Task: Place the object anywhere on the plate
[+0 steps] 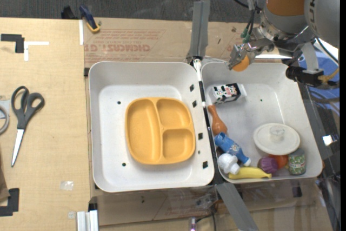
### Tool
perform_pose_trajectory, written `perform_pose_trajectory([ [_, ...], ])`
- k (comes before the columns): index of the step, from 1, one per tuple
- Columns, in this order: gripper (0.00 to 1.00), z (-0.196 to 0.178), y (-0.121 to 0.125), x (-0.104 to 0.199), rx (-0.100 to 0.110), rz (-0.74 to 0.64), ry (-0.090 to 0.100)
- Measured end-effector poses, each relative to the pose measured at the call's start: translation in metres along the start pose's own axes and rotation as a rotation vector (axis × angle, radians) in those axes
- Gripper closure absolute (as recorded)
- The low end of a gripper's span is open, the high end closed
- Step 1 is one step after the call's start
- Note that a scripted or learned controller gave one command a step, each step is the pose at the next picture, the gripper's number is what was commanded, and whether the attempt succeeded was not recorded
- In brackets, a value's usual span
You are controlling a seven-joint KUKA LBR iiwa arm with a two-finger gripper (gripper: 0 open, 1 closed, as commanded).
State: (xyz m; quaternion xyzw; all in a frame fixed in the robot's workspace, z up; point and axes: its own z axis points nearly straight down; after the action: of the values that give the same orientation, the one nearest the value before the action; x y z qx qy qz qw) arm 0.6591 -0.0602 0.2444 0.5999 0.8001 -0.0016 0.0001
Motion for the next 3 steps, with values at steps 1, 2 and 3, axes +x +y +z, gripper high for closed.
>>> perform_pose_trajectory([
  [1,1.00,0.005,-0.053,0.079,-0.001,0.058,0.001],
  [2,1.00,0.054,-0.102,0.146,0.002,-0.055,0.002],
  [3,1.00,0.017,-0.044,0.197,0.000,-0.114,0.001],
])
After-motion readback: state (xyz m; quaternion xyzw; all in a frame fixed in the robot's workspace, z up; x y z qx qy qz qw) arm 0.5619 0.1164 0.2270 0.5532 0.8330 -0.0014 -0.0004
